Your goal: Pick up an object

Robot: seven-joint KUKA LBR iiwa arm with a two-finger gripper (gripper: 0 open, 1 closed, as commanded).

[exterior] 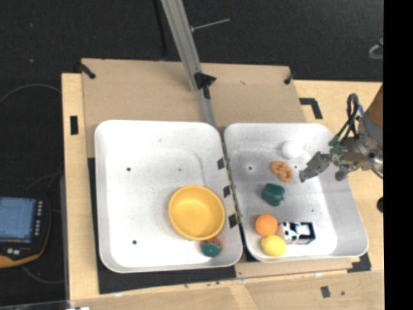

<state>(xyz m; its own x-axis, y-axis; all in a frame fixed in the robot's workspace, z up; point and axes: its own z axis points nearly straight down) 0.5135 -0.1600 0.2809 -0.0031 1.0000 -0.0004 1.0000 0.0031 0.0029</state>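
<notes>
Lemon [273,245] and black-and-white box [299,232] at the near edge of the right bin [342,205]; gripper [314,167] low over that bin's far right part.

The arm [368,148] enters from the right, cut off at the frame edge, wrist slanted down to the left; whether the fingers are apart or together is too blurred to tell; nothing shows between them; pretzel [281,170] just left of the tip, white ball [292,149] beyond, green block [273,194] and orange [266,225] nearer; the left bin [129,173] bears a yellow bowl [197,212] and a small red-green toy [211,247], hard to identify.
</notes>
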